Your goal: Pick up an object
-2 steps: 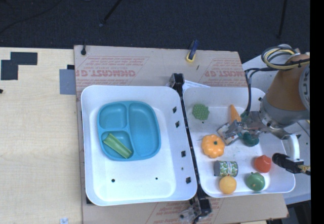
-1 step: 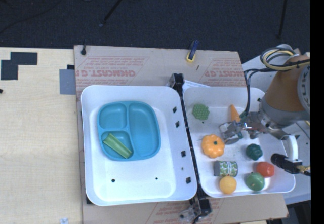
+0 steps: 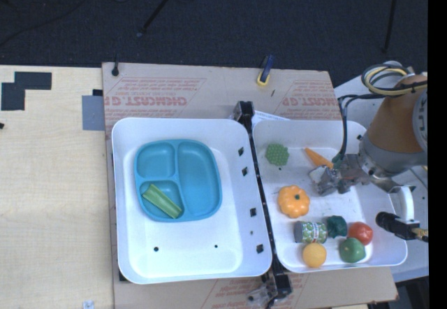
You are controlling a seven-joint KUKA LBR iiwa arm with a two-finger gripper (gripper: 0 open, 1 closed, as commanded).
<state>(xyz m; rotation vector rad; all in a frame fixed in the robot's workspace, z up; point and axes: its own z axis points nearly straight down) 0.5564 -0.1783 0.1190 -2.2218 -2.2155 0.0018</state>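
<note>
Fingers of the gripper (image 3: 323, 180) are too small and blurred to tell how far apart they stand, and nothing can be seen between them. They hang low over the middle of the right bin (image 3: 293, 126), near its right edge. Just beside them toward the far edge lies a carrot (image 3: 318, 157); a green broccoli (image 3: 277, 154) sits near the bin's left edge. An orange pumpkin (image 3: 293, 201) rests left of the gripper, with bare floor between. Along the near edge crowd a can (image 3: 311, 232), a dark green piece (image 3: 336, 225), a tomato (image 3: 360, 232), a green fruit (image 3: 352, 250) and a yellow fruit (image 3: 314, 255). The left bin (image 3: 181, 259) holds a blue tray (image 3: 209, 182) with a green strip (image 3: 161, 200).
</note>
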